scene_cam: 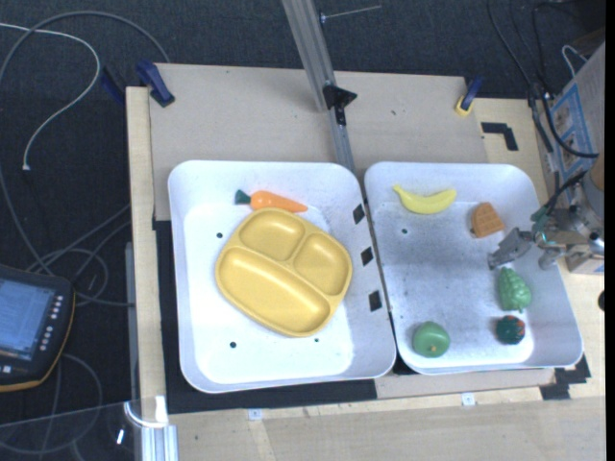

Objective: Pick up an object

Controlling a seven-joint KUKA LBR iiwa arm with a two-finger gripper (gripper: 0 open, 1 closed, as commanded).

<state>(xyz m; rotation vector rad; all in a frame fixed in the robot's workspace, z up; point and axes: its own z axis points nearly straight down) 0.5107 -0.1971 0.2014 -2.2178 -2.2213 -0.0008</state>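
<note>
end effector (527, 246) at right of frame, holding nothing, opening cannot be told | go straight down over the green bumpy toy (513, 289) | squeeze gently

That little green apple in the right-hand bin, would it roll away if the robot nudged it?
Probably. The green apple looks round and smooth, so a sideways push could send it rolling until it meets the right bin's raised rim. Its glossy, plastic-looking skin suggests it is a light, rigid toy, and two fingers might slip off that curve unless they close near its middle.
</note>
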